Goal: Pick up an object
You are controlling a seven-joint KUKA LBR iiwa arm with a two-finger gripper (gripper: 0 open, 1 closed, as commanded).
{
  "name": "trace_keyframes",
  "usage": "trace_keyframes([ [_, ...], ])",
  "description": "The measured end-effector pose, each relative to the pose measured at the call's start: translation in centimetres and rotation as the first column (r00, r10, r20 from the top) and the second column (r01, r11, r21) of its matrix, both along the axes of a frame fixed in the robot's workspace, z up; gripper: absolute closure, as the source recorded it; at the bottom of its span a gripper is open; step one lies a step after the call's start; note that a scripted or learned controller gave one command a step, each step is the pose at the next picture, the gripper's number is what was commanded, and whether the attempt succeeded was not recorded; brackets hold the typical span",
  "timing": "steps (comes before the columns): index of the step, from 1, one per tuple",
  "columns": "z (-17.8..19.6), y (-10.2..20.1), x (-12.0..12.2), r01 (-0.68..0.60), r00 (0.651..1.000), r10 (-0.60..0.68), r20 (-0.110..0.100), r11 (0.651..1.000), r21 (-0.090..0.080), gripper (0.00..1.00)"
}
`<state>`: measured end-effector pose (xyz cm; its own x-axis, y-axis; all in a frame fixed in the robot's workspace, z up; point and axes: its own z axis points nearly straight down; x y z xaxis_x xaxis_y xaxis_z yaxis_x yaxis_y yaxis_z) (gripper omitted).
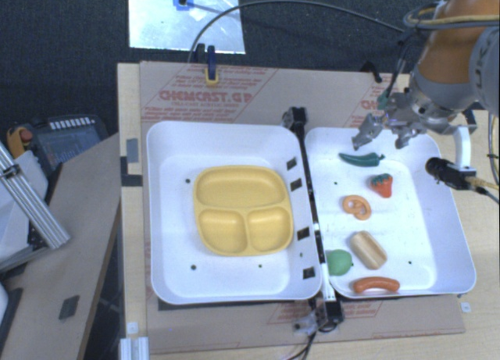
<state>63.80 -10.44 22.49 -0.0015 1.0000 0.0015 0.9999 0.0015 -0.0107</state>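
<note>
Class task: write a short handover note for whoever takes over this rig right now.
Gripper: open, holding nothing, above the far end of the right bin, just over the green pepper.
Right bin also holds a strawberry, pretzel, bread roll, green ball and sausage.
Left bin holds a yellow tray.
Done: nothing picked yet.
Left: lower, close on one object, lift.

place: robotics lab | evidence: 2 white bins (168,194) on cardboard-covered bench (234,89); pendant controller (66,144); loose cables (312,8)

Arm cut off at the frame's edge

The arm (461,38) ran out at two o'clock; the green object (339,261) sat half-hidden by the divider (308,210).
</note>
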Motion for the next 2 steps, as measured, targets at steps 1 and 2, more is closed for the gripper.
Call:
trace_keyframes([
  [1,0.7,0.0,0.2,-0.002,1.0,0.002,0.012,1.0,-0.001,0.0],
  [2,-5.5,0.0,0.5,0.0,1.0,0.0,0.008,1.0,-0.001,0.0],
])
